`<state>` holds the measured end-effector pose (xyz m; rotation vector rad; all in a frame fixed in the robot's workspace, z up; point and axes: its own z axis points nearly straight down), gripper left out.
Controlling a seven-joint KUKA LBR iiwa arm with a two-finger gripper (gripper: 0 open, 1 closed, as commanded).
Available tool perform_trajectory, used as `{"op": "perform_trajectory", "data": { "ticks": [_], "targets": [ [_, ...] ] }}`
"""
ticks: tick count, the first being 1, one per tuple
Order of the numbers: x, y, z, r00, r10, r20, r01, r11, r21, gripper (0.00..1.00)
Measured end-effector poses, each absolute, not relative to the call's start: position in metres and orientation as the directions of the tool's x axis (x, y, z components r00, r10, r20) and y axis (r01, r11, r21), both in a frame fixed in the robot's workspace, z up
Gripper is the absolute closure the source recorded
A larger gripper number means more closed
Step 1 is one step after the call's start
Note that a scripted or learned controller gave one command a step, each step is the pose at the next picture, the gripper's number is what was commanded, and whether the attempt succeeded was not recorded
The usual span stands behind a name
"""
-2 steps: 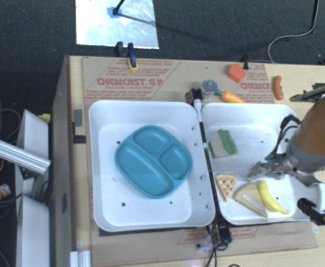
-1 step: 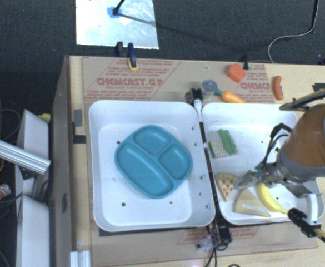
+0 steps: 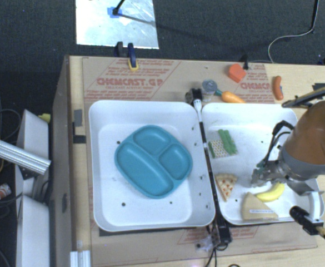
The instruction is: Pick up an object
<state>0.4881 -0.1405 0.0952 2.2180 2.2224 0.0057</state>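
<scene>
In the right bin (image 3: 245, 115) lie a green ridged piece (image 3: 226, 141), a pizza slice (image 3: 225, 186), a yellow banana (image 3: 271, 193) and a tan wedge (image 3: 256, 208). My gripper (image 3: 260, 176) hangs low over the bin's front right part. It is just above and left of the banana, right of the pizza slice. The grey and orange arm (image 3: 312, 138) covers the bin's right side. I see nothing held in the gripper.
The left bin (image 3: 109, 121) holds a blue divided plate (image 3: 153, 160). Behind the bins, on the cardboard, lie an orange block (image 3: 236, 72), a carrot (image 3: 232, 98), a sausage (image 3: 277, 87) and a small grey-blue piece (image 3: 209, 87).
</scene>
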Motion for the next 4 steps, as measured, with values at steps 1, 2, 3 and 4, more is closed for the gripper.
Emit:
{"op": "perform_trajectory", "data": {
  "ticks": [1,2,3,4],
  "targets": [
    [0.488,-0.14,0.095,-0.002,1.0,0.001,1.0,0.002,0.004,0.0],
    [0.592,-0.156,0.085,-0.003,1.0,-0.001,1.0,0.003,0.003,0.0],
    [0.64,-0.207,0.135,-0.004,1.0,-0.002,1.0,0.004,0.005,0.0],
    [0.669,-0.121,0.084,-0.006,1.0,0.002,1.0,0.006,0.002,0.0]
  ]
}}
